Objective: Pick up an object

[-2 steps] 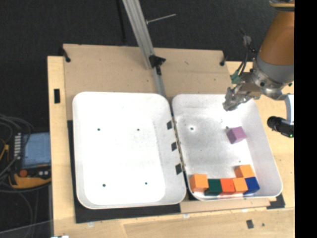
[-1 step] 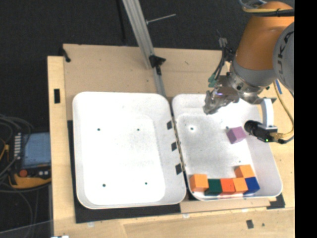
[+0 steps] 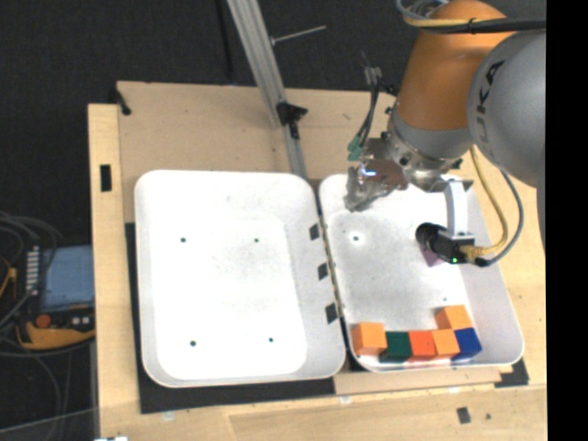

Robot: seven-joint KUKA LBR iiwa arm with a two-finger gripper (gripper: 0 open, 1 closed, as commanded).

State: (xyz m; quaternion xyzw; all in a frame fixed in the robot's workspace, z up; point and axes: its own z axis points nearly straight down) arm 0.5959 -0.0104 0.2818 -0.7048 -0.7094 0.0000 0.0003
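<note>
The gripper (image 3: 366, 191), whose state I cannot tell, hangs over the right bin's (image 3: 404, 255) far-left corner, while the blocks (image 3: 418, 341) lie in a row along its near edge, well apart from it

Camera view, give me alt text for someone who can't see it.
A grey and orange robot arm holds its gripper over the far end of the right bin, whose near edge holds orange, green and blue blocks. The left bin sits beside it.
</note>
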